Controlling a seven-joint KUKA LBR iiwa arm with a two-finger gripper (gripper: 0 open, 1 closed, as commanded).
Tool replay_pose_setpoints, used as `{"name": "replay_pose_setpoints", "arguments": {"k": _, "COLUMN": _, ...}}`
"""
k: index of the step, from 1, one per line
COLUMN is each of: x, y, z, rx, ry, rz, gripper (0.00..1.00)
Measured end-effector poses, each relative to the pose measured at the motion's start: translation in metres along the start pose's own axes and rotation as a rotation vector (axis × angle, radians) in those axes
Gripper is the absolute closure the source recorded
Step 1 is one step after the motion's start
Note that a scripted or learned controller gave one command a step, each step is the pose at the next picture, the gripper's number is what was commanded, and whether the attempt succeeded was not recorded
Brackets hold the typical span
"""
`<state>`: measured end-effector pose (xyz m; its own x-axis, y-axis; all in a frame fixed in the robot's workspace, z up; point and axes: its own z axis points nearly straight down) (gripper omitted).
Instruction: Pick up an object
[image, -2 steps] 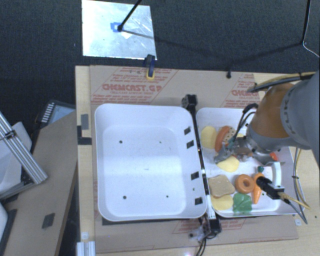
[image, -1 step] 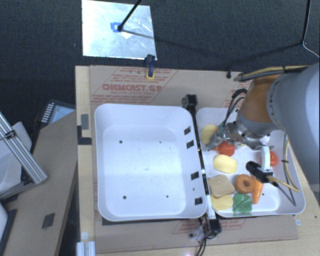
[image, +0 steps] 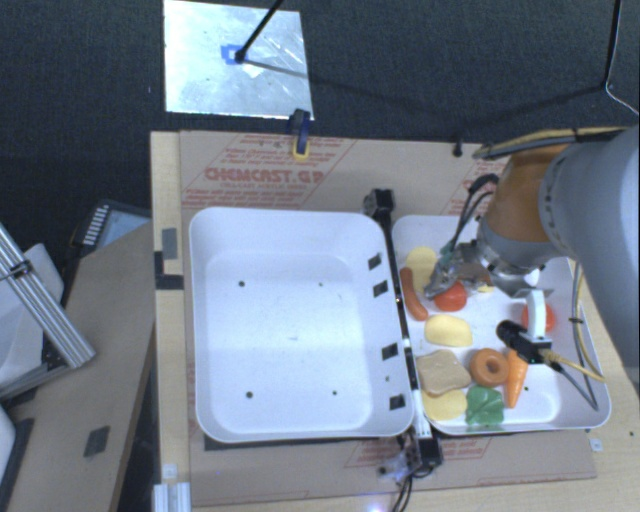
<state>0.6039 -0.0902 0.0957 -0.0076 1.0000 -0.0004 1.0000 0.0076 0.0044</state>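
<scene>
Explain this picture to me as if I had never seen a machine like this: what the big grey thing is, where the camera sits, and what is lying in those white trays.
The grey shape with an orange band at the right is a robot arm. Its tip carries a two-finger gripper, the part meant to pinch things. One camera is fixed above the bench, looking down at a slant.

Two shallow white bins sit side by side on the bench. The left bin is the large one in the middle of the picture. The right bin holds toy food: a sausage, a red tomato, a yellow piece, a slice of bread, a brown doughnut, a carrot and a green piece.

The gripper is low over the tomato, at its upper edge. I cannot tell whether it grips anything.
</scene>
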Motion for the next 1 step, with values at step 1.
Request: {"name": "replay_pose_setpoints", "arguments": {"k": 1, "x": 0.0784, "y": 0.0219, "z": -0.0953, "rx": -0.008, "ry": 0.004, "rz": -0.006, "gripper": 1.00}}
